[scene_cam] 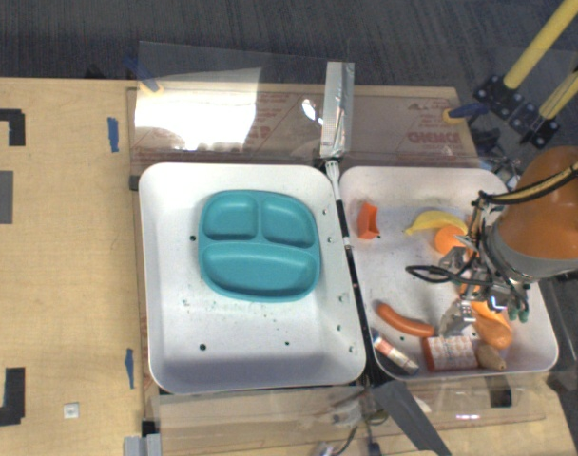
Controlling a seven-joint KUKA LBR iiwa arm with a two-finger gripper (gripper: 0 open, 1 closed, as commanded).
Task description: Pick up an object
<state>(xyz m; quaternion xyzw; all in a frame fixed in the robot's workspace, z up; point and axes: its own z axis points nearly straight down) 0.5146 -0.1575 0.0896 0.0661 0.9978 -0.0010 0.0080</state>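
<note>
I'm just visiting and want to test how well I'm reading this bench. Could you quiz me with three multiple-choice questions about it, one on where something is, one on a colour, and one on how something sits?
1. Where does the divided plate lie?
A. in the left bin
B. in the right bin
C. on the wooden bench outside the bins

2. What colour is the plate?
A. red
B. teal
C. black

3. How does the plate sit?
A. standing on its edge
B. upside down
C. flat, hollows facing up

Answers:
1. A, since the plate rests in the middle of the left bin, while the right bin has the small items, such as the sausage and the banana.
2. B, since its whole surface is blue-green.
3. C, since all three hollows show from above.
</note>
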